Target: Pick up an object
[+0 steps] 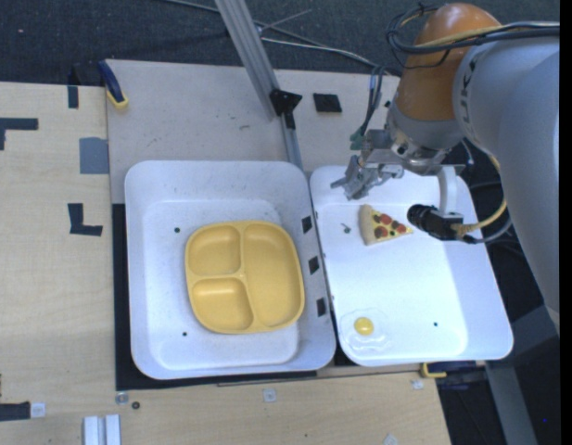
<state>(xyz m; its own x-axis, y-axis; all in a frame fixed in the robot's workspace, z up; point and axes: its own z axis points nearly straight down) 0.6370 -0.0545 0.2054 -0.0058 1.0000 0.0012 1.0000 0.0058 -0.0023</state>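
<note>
Grey arm (513,91), orange-banded: entered from the right, reaching over the far end of the right bin (425,286).
Left bin (146,248), white, shallow: occupied by one yellow divided plate (244,276), laid flat near its middle.
Gripper (357,184): poised above the right bin's far left corner; how far it is opened cannot be told, and nothing is seen held.
Pizza slice (383,224): lying flat just beside the gripper.
Fried egg (364,328): lying at the right bin's near left corner, well apart from the gripper.
</note>
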